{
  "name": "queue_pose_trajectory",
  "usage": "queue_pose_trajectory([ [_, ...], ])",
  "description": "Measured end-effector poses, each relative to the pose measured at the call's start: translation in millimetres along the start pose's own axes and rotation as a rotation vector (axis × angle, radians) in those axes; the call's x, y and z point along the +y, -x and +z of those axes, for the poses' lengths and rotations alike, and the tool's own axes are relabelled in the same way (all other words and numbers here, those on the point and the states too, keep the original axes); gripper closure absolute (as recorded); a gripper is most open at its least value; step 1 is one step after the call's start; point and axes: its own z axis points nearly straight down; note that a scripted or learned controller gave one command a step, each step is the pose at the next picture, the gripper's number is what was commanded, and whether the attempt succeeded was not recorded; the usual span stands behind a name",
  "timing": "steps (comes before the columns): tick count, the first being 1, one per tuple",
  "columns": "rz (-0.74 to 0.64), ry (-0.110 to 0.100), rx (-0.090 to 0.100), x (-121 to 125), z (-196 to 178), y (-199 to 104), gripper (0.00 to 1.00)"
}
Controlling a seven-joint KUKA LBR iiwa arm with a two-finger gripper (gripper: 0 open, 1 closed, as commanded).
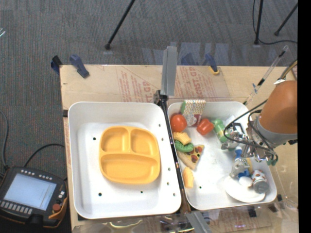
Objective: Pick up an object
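My gripper (241, 163) hangs low in the right bin (214, 200), near its right side. It is directly over a small blue and white bottle-like item (239, 171), which it partly hides. Whether it touches that item cannot be made out. Just in front lie a small white plate (237, 191) and a little can (260, 181) resting on the plate's edge. Further left in the same bin are a red tomato (178, 123), a red pepper (205, 126), a green piece (219, 129), a banana (182, 140), a pizza slice (193, 155) and a yellow wedge (188, 177).
A patterned box (193, 108) stands at the back of the right bin. The left bin (80, 130) holds a yellow divided plate (129, 154). A ridge (170, 144) separates the two bins. Cables run along the arm's wrist (270, 132).
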Motion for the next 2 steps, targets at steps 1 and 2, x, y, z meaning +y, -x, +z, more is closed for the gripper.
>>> queue_pose_trajectory([
  [1,-0.095,0.004,0.005,4,-1,50,0.0],
  [2,-0.156,0.001,0.0,1,1,72,0.0],
])
